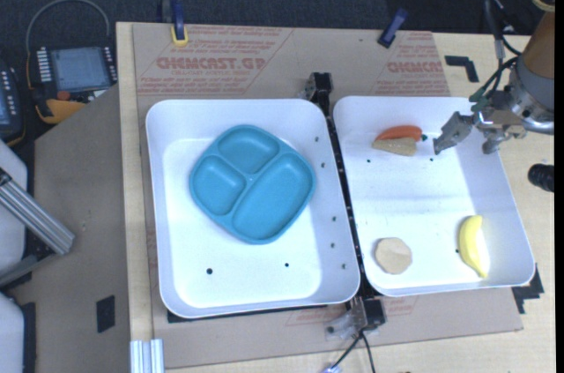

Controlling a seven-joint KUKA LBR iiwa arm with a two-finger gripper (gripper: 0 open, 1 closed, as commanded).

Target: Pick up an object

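Camera view, looking down on the tabletop [132, 186]: two white bins side by side on a cardboard sheet.

Claw [467, 136] sits over the upper right part of the right bin [441, 212], arm coming in from the right edge. Fingers are spread wide, one at the left toward the food, one at the right near the bin wall. Nothing between them, so it holds nothing.

Nearest candidate is the orange-and-tan food piece [397, 140], which looks like a toy hot dog or similar. It lies just to the left of the claw, close to the left finger but apart from it. Long axis runs roughly left-right across the view, i.e. pointing toward the claw. My read: the claw needs a short shift left and a drop, with the fingers closing across the short side of the piece.

Other contents of the right bin: a yellow banana [474, 245] by the lower right wall, long axis near vertical in the view, and a round tan cookie-like piece [393, 256] near the lower edge. Both are well apart from the claw.

Left bin [176, 274] holds one blue divided plate [252, 182], three compartments, nothing in them. It is the farthest thing from the claw.

Pick not started yet, as far as I can judge.
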